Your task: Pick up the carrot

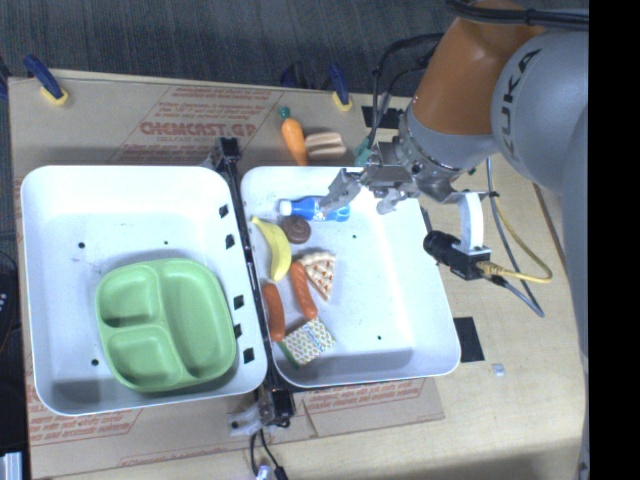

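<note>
My gripper point(362, 190) hangs over the far edge of the right bin point(420, 308), fingers apart and clamped on nothing. The carrot point(293, 140) lies outside the bin on the cardboard, at about ten o'clock from my gripper, touching a small wooden block point(325, 146). Below my gripper lie a blue bottle point(312, 208), banana point(275, 249) and pizza slice point(319, 272).

mounted high above the tabletop point(520, 408), fixed, looking down at a slant. far enough back to take in both white bins: left bin point(60, 218) and right bin point(410, 298) side by side across the middle of the frame. dark floor along the top edge. grey arm point(540, 78) entering from the right, cropped by the upper right corner.
</note>
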Available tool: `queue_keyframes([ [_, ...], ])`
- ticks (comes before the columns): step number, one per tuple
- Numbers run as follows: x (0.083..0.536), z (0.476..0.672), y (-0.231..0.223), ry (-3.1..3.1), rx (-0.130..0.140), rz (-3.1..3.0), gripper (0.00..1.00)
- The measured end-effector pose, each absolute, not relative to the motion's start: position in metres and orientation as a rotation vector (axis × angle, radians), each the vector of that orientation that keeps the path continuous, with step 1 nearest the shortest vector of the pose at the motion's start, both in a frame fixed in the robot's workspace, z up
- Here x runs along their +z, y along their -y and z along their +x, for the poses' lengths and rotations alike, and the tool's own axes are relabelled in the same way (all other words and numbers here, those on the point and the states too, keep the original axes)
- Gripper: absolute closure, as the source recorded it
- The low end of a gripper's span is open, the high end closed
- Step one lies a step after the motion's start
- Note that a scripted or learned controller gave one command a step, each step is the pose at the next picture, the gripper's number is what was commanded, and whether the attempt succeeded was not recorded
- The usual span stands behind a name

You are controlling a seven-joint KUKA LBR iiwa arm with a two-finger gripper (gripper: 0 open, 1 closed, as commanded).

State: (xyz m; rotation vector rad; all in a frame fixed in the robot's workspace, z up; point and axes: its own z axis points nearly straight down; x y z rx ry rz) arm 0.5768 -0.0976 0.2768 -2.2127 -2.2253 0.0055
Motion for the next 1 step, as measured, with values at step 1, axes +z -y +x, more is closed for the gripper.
queue_keyframes([
  [1, 0.2254, 0.63, 0.0994, 1.986, 0.005, -2.432, 0.0],
])
